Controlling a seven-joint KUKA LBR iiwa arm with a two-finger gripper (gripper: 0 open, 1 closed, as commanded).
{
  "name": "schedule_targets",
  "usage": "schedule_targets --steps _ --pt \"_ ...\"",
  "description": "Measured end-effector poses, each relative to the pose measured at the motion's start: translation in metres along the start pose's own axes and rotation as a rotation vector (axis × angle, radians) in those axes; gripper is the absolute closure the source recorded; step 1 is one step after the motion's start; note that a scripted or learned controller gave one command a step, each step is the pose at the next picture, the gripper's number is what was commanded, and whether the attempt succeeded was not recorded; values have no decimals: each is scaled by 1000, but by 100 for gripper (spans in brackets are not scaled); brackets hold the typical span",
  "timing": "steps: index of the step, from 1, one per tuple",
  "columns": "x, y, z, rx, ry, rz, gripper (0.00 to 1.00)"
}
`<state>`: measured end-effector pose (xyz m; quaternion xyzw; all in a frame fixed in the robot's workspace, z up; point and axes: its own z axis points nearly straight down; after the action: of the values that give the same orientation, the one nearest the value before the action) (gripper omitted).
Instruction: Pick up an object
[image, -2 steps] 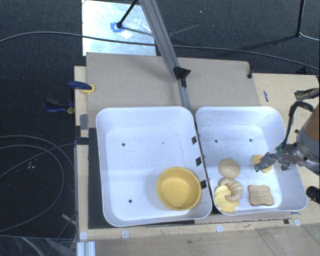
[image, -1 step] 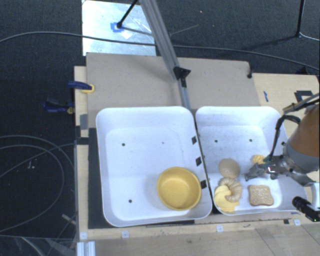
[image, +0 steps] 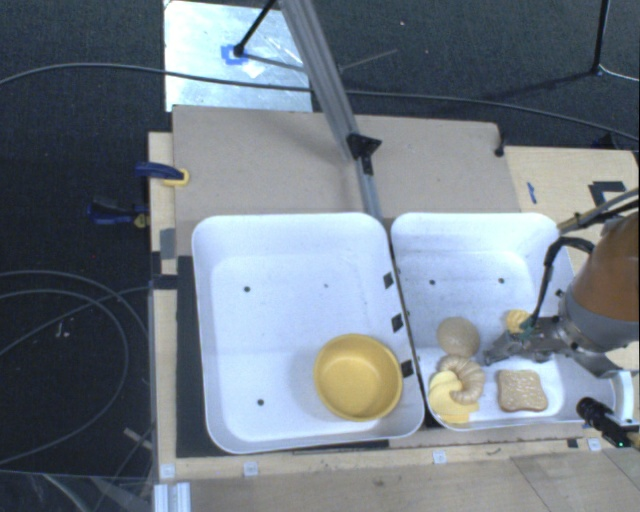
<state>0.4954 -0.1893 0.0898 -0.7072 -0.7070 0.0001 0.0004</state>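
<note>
Claw: grey two-finger gripper (image: 497, 352) low over the right white bin (image: 470, 240), reaching leftward from the arm; whether its fingers are spread or closed cannot be told (they blur into one dark-grey shape), and nothing is visibly held between them.
Arm: grey wrist with an orange band (image: 612, 275), at the right bin's right edge; dark cables loop over that bin's upper right corner.
Landmark: pale beige rounded lump, like a small potato or bread roll (image: 458, 334), lying in the lower middle of the right bin.
Claw against the lump: just to its right, tip near it; contact cannot be judged.
Small yellow piece (image: 516, 321): right of the lump, just above the claw, partly hidden by it.
Tan square toast-shaped toy slice (image: 522, 390): below and to the right of the lump, flat on the bin floor, under the claw's line but apart from it.
Cream and yellow curled croissant-like toy (image: 457, 384): directly below the lump, touching or nearly touching it, close to the bin's near wall.
Yellow round plastic bowl (image: 358, 376): left of the lump, across the divide, upright in the lower right corner of the left white bin (image: 270, 250).
Grey metal pole (image: 340, 100): well above the lump, slanting down to the seam between the bins.
Bench: brown board (image: 420, 160) beneath both bins.
</note>
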Motion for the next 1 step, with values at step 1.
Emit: schedule_targets --steps 1 --pt "-1 1 -12 -4 -2 1 100"
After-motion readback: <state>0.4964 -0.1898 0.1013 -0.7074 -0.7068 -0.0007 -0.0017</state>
